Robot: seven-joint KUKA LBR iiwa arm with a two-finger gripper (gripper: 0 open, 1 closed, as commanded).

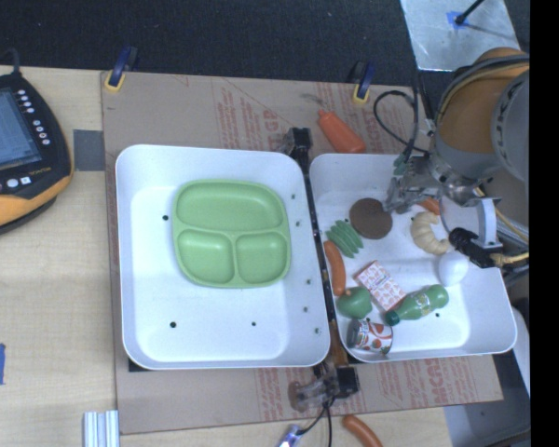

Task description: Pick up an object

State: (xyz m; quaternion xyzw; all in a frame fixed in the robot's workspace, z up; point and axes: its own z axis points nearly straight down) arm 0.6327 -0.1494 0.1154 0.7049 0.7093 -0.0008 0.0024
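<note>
My gripper [402, 194] hangs low over the back of the right bin [489, 329], just right of and above a brown round disc [370, 218]. Nothing shows as held in it. To its right a beige croissant-shaped piece [430, 234] lies beside a white egg [453, 269]. Toward the front of this bin are a red-and-white packet [380, 284], a green bottle [417, 304], a green pepper [354, 303] and a small can [370, 337]. Along the bin's left wall lie a sausage [334, 266] and a green ribbed piece [347, 238].
The left bin [149, 324] holds a green divided plate [232, 231]. An orange carrot [340, 131] lies outside the bins at the back, and another sausage [363, 429] lies at the front edge. A teach pendant [14, 156] rests at far left.
</note>
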